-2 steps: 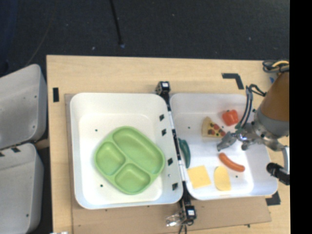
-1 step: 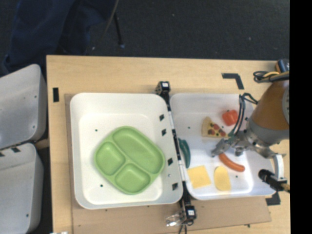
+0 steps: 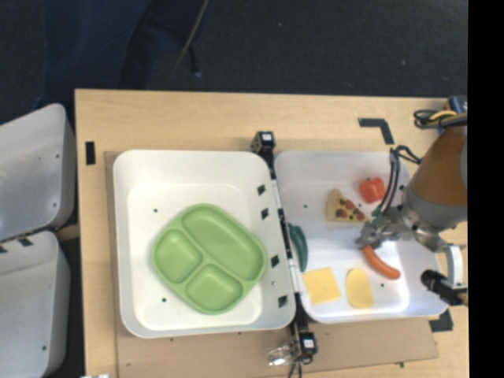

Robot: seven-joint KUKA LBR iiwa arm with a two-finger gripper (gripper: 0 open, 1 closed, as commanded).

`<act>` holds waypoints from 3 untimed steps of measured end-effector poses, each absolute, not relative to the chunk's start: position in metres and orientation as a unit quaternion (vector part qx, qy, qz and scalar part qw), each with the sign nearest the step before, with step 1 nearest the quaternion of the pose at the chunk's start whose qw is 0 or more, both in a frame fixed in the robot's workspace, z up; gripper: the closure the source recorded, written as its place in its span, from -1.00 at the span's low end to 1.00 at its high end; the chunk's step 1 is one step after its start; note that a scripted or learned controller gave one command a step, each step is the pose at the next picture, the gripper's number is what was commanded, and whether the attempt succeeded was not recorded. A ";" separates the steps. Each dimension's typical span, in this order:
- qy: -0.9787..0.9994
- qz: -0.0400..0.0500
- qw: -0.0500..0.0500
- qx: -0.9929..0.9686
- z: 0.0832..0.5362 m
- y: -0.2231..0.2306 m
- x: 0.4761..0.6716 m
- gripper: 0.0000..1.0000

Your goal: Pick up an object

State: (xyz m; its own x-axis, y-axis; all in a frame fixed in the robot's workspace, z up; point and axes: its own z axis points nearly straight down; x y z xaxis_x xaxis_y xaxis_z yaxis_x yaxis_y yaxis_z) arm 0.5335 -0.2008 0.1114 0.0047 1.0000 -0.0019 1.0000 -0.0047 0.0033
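The pale wooden bench (image 3: 94, 290) carries two shallow white plastic bins side by side. The left bin (image 3: 134, 305) holds a green moulded plastic tray with three compartments (image 3: 209, 257), lying flat near the middle. The right bin (image 3: 315, 172) holds the small toy foods: a flat yellow square slice like cheese (image 3: 321, 285), a yellow oval piece (image 3: 359, 288) just beside it, a wedge-shaped pizza slice (image 3: 343, 208), a small red rounded piece (image 3: 372, 188), a thin dark green item (image 3: 298, 245) along the bin's left wall, and an orange-red sausage-shaped toy (image 3: 381, 264).

The grey arm with its orange band (image 3: 441, 179) reaches into the right bin, and the hand (image 3: 376, 235) sits low, just above the sausage's upper end. This looks like the approach or closing step of a grasp, with the sausage the likely target. Next the hand must settle around it, close firmly, then lift straight up.

The fingers are small and dark against the wrist cabling; whether they are spread or pressed together I cannot tell, nor whether they touch the sausage. The arm is cut off at the right.
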 end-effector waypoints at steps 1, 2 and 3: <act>0.708 0.002 0.004 0.706 0.175 -0.198 0.534 1.00; 0.708 0.001 0.004 0.706 0.229 -0.200 0.546 1.00; 0.708 -0.001 0.001 0.707 0.222 -0.201 0.546 1.00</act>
